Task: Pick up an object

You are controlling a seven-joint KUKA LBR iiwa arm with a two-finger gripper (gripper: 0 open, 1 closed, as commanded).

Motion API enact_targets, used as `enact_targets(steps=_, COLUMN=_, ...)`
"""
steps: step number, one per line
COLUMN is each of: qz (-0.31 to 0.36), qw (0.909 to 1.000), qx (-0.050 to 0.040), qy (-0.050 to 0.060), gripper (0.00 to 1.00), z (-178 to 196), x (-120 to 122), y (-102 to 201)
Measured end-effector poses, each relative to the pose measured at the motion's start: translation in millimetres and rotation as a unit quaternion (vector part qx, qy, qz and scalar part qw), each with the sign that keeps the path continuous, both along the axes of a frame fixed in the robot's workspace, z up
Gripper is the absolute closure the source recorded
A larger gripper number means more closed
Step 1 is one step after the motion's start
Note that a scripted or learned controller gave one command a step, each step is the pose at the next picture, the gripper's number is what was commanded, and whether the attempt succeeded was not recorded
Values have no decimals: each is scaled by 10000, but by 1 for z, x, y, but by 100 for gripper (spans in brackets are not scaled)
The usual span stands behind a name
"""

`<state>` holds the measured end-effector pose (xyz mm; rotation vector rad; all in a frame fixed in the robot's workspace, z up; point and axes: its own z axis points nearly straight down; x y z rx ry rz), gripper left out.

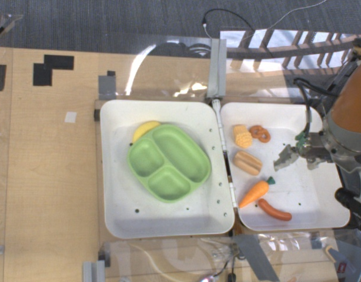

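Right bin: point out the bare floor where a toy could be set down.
Bare floor lies along the right bin's far rim and right of the sausage. The left half is crowded: corn, pretzel, hot dog, carrot.

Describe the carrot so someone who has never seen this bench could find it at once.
Look in the right bin, near its front left corner. The carrot lies there slanted, beside a red sausage. It alone is orange with a green top.
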<state>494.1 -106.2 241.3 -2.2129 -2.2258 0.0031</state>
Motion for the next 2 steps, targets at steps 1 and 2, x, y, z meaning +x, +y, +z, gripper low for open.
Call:
enact_targets(steps=1, qz=-467, qw=9989, qx=3, qy=13, gripper=0, z=-124, x=-8, y=14)
enact_targets(steps=2, qz=-461, qw=9989, qx=8, qy=4, gripper=100, z=-115, x=-6, y=15)
